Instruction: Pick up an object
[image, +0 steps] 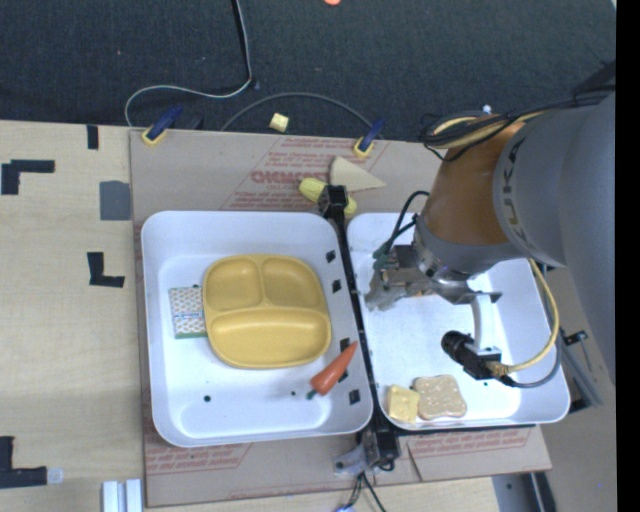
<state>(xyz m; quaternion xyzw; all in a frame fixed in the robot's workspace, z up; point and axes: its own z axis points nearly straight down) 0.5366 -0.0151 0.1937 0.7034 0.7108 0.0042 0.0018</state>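
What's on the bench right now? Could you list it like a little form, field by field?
left bin: yellow divided plate, carrot, small patterned sponge
right bin: toast slice, yellow cheese piece
arm: reaches in from the right, over the right bin
gripper: low over the right bin's upper left, near the divider; nothing seen held

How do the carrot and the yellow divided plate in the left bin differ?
The carrot is orange, slim and small; the yellow divided plate is broad, flat and much larger. The carrot lies at a slant near the bin's dividing edge, while the plate sits in the bin's middle. The carrot is one solid piece; the plate has three compartments. Both rest in the left bin.
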